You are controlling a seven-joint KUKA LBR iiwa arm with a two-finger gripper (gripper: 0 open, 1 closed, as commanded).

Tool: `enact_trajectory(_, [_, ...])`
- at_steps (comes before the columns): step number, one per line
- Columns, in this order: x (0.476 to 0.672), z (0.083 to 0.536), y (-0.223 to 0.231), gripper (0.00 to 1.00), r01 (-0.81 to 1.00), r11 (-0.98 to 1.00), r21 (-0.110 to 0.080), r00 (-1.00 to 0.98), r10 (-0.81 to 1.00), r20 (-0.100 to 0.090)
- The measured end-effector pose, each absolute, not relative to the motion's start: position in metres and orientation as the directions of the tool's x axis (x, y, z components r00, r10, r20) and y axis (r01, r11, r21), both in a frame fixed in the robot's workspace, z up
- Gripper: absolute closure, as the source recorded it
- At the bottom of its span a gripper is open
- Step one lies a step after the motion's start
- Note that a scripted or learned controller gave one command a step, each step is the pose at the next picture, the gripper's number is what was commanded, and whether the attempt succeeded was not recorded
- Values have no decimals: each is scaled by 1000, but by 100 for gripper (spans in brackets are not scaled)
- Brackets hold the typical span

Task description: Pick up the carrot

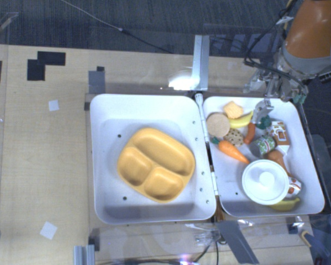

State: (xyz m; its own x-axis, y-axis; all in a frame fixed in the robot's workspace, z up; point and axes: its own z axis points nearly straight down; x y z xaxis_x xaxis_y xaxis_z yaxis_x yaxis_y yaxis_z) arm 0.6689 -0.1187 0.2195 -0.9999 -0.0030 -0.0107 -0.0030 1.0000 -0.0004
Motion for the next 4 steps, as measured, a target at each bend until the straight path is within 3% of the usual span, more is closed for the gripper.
enact_trajectory(1, [537,90,-92,0,104,995,1,-994,104,-13])
enact_trajectory(2, [541,103,-94,100,102,995,-3,-994,102,-27])
enact_trajectory(3, [527,187,-27,100,357,934,6,-934,357,-11])
enact_trajectory(4, [488,211,22,100,468,884,5,-884,468,-6])
